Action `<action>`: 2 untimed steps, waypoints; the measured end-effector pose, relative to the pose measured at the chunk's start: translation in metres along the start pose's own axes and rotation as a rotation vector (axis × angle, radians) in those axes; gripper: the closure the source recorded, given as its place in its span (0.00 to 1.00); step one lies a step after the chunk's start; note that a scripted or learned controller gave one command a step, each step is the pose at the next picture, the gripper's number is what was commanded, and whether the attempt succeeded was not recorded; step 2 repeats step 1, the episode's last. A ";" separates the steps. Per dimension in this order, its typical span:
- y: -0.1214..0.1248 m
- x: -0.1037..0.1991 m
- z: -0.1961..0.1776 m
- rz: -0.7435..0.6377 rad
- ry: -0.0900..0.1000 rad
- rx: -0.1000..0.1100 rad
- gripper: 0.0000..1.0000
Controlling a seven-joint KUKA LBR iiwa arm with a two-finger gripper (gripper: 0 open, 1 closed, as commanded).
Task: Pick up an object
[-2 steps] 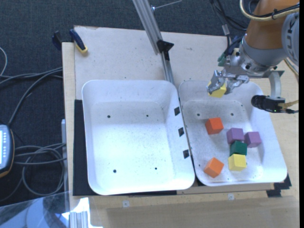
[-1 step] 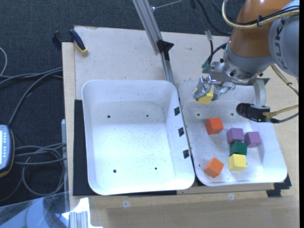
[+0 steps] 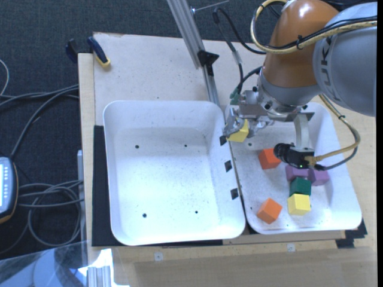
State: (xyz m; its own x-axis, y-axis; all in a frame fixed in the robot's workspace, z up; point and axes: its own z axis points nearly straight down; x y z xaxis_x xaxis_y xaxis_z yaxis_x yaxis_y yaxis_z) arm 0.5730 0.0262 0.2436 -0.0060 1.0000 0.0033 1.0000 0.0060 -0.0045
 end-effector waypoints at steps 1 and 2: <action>-0.026 0.050 0.012 0.000 -0.001 0.001 1.00; -0.026 0.050 0.012 0.000 -0.001 0.001 1.00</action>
